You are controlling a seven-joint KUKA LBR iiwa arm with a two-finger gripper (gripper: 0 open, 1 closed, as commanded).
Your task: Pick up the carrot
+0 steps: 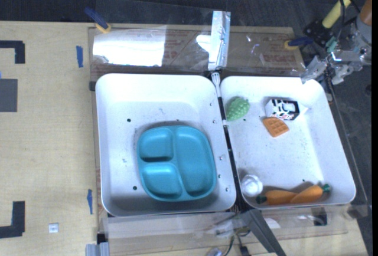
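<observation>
Gripper [331, 66] sits beyond the right bin's [336, 131] far corner; I cannot tell its state. Carrot [293, 194] lies untouched against the near wall, so everything remains.

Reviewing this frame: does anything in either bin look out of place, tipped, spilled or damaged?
Nothing stands out. The blue divided plate lies flat in the left bin. The orange carrot lies along the right bin's near wall, apart from the green knobbly toy and the orange waffle-textured piece.
</observation>
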